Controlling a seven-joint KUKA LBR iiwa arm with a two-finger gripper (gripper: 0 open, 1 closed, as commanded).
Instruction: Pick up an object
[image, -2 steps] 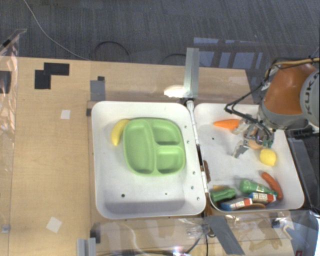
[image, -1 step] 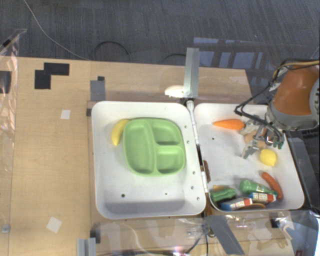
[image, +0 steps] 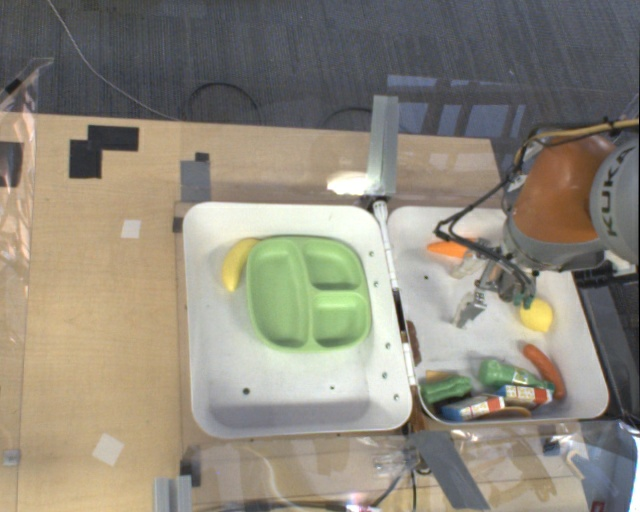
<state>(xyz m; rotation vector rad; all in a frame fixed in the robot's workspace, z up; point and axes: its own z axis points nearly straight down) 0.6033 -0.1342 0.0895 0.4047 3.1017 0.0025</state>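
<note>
Arm: grey KUKA arm (image: 585, 200) with an orange band, entering from the right edge of the bench and leaning over the right bin.
Gripper: gripper (image: 470, 312) hanging over the middle of the right bin, its two fingers slightly parted and nothing between them; the tips are near the bin floor, though whether they touch it cannot be told.
Right bin: shallow white bin (image: 440, 285) on the right half of the bench, its left wall just beside the left bin.
Carrot: orange carrot-like piece (image: 447, 251) near the far edge of the right bin, partly behind the wrist.
Lemon: small yellow lemon (image: 537, 317) toward the right edge of the right bin, just right of the gripper.
Sausage: reddish-orange sausage (image: 544, 368) near the right edge, lying at a slant toward the near right corner.
Near-edge cluster: green bottle (image: 512, 375), green pepper-like piece (image: 446, 386) and a red, white and blue tube (image: 488, 407), crowded along the near edge of the right bin.
Left bin: shallow white bin (image: 215, 385) on the left, carrying a green divided plate (image: 305, 292) at its centre.
Banana: yellow banana (image: 234, 263) touching the plate's left rim, toward the far left corner of the left bin.
</note>
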